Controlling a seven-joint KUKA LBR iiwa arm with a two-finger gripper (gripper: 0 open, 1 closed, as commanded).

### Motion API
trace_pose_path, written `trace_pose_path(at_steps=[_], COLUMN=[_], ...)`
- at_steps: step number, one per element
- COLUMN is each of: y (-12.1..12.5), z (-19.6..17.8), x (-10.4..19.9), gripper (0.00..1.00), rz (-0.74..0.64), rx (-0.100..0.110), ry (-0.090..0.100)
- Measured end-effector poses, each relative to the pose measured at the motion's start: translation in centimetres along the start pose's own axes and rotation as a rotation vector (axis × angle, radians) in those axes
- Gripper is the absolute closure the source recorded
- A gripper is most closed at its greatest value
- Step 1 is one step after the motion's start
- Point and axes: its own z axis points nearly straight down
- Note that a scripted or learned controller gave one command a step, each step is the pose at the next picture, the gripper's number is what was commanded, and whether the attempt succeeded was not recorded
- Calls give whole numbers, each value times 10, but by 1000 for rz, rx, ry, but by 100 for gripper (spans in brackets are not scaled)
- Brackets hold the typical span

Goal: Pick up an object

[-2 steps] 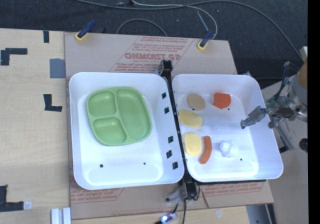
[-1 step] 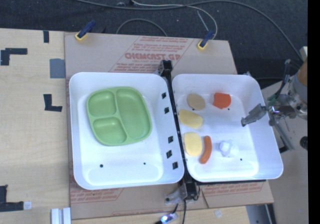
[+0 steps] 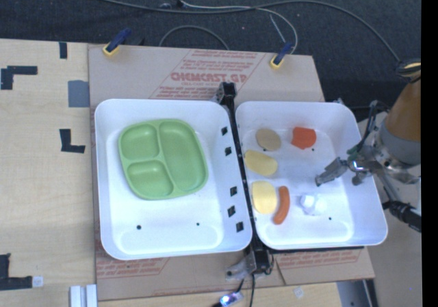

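From the overhead camera, the arm (image 3: pixel 402 128) reaches in at the right and its gripper (image 3: pixel 335 172) hangs low over the right bin (image 3: pixel 342 117), near that bin's right wall. One dark finger (image 3: pixel 330 174) juts out toward the bin's middle; whether the fingers are spread or pressed together cannot be told from this angle, and nothing shows between them.

Closest to the fingers, just below and slightly left of the tip, lies a small white piece (image 3: pixel 309 204) on the bin floor. Up and left of the fingers sits an orange-red block (image 3: pixel 304 137), apart from them. Farther left in the same bin are a tan round (image 3: pixel 268 139), a pale yellow oval (image 3: pixel 261 163) under it, a yellow piece (image 3: pixel 263 197) lower still, and an orange sausage (image 3: pixel 282 205) touching that yellow piece's right side.

Well away from the fingers, past the divider, the left bin (image 3: pixel 109 182) holds a green tray (image 3: pixel 163 158) with three compartments, lying flat in its upper half.
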Motion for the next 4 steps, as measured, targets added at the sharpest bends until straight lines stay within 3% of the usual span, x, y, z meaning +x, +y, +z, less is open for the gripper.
trace_pose_path(at_steps=[1, 2, 3, 4], y=[-7, -6, -6, 0], z=[54, 81, 69, 9], x=[10, 10, 9, 13], gripper=[0, 0, 100, 100], rz=[0, 0, 0, -1], rx=[2, -4, -7, -6], ry=[1, -2, -5, -2])
